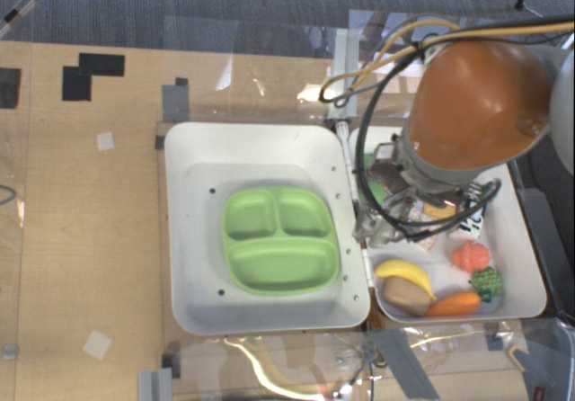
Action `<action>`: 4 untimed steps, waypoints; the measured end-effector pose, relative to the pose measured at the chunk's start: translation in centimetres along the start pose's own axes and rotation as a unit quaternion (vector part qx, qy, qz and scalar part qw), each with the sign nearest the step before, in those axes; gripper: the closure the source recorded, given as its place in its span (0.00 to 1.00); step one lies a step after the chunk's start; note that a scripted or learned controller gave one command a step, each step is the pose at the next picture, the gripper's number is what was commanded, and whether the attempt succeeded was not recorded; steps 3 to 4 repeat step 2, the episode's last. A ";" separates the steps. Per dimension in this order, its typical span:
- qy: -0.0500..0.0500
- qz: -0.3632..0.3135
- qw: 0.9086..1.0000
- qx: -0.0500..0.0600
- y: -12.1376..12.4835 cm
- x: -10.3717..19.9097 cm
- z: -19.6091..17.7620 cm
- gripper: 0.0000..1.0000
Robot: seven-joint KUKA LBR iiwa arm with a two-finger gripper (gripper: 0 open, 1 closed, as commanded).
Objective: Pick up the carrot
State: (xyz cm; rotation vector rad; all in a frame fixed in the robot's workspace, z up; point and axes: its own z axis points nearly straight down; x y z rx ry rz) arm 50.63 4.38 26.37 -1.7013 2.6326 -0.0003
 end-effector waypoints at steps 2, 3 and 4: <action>-0.004 0.039 0.999 0.009 -4.4 7.5 -5.3 1.00; -0.004 0.039 0.999 0.009 -4.4 7.5 -5.3 1.00; -0.004 0.039 0.999 0.009 -4.4 7.5 -5.3 1.00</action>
